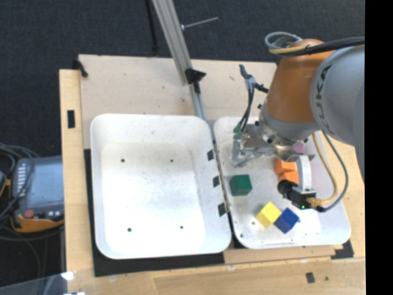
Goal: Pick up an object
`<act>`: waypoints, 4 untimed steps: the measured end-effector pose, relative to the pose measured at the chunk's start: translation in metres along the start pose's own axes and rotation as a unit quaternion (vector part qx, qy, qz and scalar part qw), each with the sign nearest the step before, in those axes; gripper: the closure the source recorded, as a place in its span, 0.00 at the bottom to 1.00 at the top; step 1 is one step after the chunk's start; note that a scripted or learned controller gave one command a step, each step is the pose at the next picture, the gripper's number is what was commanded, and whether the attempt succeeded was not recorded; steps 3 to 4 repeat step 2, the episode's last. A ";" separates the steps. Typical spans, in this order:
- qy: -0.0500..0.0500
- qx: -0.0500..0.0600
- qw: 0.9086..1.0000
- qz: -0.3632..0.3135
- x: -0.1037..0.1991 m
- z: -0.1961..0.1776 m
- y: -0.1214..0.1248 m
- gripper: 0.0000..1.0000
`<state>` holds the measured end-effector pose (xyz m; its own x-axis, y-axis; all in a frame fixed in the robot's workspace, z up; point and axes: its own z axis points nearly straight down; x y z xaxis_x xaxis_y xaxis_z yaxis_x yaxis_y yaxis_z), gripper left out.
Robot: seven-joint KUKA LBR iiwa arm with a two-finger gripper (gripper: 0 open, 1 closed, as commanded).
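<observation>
The arm (307, 91) leans in from the right over the right bin (334, 229), its orange band bulking over the bin's far half. The gripper (242, 153) hangs low near that bin's left wall, just above the green cube (241, 184); nothing sits between the fingers, though how wide they stand I cannot tell from here. The green cube lies close to the left wall, with bare floor around it. Toward the near rim the yellow cube (268, 214) and blue cube (286, 220) touch each other. An orange block (286, 168) sits under the wrist, beside a pink piece (299, 147) mostly hidden. The left bin (104, 134) offers broad open floor. A metal post (175, 35) slants up behind the bins.
</observation>
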<state>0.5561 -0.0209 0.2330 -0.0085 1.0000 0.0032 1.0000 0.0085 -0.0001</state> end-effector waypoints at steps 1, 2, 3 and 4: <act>-0.001 0.001 1.000 0.001 0.052 0.008 -0.018 1.00; 0.000 -0.001 1.000 -0.001 0.114 0.002 -0.028 1.00; 0.000 -0.001 1.000 -0.001 0.114 0.002 -0.028 1.00; 0.000 -0.001 1.000 -0.001 0.114 0.002 -0.028 1.00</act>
